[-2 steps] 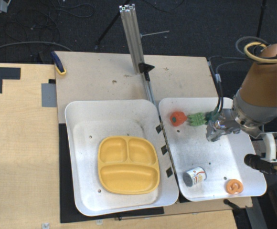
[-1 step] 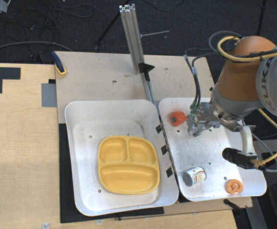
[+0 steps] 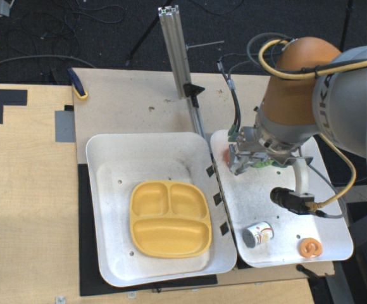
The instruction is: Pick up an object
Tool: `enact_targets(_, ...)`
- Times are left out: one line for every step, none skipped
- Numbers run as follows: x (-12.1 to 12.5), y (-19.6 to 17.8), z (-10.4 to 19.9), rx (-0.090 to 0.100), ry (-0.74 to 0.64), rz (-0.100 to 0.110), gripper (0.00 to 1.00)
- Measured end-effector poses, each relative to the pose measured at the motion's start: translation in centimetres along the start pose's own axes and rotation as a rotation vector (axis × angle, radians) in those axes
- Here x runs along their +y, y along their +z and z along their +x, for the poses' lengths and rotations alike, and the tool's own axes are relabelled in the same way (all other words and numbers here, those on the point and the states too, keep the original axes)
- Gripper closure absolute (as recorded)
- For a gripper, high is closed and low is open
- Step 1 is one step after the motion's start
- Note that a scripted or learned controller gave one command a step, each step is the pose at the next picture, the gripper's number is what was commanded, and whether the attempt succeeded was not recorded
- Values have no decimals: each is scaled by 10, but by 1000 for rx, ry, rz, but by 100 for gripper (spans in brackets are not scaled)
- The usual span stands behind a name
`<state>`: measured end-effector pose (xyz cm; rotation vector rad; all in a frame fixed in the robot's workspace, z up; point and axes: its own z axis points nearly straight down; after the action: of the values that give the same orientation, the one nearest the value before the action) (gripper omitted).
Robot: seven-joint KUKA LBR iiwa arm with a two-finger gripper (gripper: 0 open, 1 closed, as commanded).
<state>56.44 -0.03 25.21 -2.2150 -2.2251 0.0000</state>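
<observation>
Reaching in from the right of the frame, the hand (image 3: 240,162) is hanging low over the upper part of the right bin (image 3: 335,249); its opening cannot be told. A small can (image 3: 259,234) is lying on its side in that bin's lower middle, long axis running left-right and slightly upward, beside an orange ring (image 3: 310,248), while a yellow divided tray (image 3: 169,218) is sitting in the left bin (image 3: 107,170).

This is a robotics lab rather than a home or shop. A large grey industrial arm (image 3: 335,100) with an orange band works over a plywood bench (image 3: 25,170) that carries two shallow white bins (image 3: 101,163) set side by side. A bare aluminium post (image 3: 177,52) is bolted upright behind the bins, loose black cables (image 3: 101,8) trail across the dark carpeted floor, and yellow hoses (image 3: 278,46) loop around the arm.
</observation>
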Motion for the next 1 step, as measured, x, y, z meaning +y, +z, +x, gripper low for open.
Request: enact_targets(9,5,50,0,0,1,100)
